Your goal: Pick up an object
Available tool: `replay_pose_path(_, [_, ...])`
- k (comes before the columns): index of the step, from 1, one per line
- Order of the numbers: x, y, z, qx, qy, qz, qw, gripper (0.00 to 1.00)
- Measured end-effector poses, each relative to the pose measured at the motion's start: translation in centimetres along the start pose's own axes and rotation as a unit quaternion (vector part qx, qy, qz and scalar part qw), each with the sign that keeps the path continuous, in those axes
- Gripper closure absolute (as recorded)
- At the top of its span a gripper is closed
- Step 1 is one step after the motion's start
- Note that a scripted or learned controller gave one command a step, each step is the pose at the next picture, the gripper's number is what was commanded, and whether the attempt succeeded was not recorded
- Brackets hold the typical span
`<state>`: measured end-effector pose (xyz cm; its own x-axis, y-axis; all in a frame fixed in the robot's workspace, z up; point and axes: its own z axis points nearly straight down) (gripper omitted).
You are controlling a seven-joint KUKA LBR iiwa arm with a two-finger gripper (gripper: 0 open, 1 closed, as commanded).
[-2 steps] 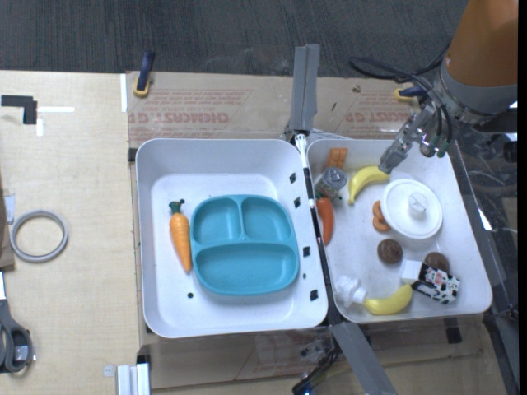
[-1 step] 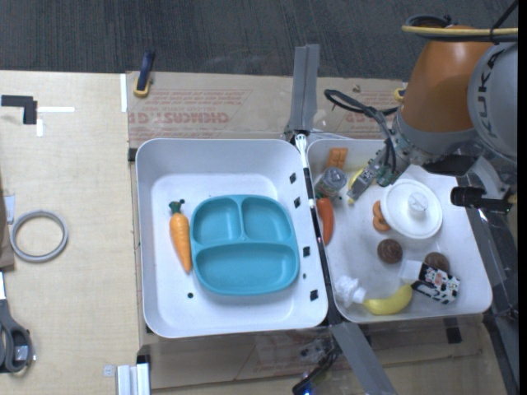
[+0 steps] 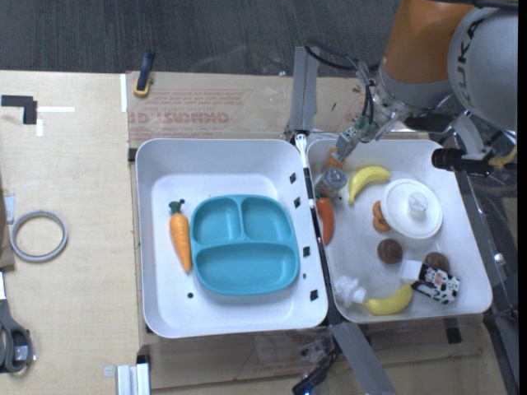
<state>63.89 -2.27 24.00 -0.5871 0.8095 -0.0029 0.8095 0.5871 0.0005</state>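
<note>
Over the right bin's back corner, the pincer (image 3: 346, 148) is held low, close to a small grey thing (image 3: 333, 179).

Whether the pincer is apart or together cannot be told, and nothing is seen held in it. No one thing is named by the task, so the nearest pick is likely best: the grey thing, or the yellow banana (image 3: 366, 180) just beside it. A straight drop should be made so the right bin's (image 3: 473, 220) wall is not bumped. The white lid (image 3: 413, 208) is best left alone, since it looks wide and smooth. The left bin (image 3: 156, 245) with the blue tray (image 3: 245, 245) and carrot (image 3: 179, 234) is well apart.
</note>
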Motion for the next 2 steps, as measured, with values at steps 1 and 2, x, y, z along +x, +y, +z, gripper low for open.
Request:
replay_pose_path(1, [0.0,-5.0,4.9,0.001,0.001,0.066,0.9978,1.00])
replay_pose_path(2, [2.0,2.1,0.4,0.001,0.000,0.100,0.9949,1.00])
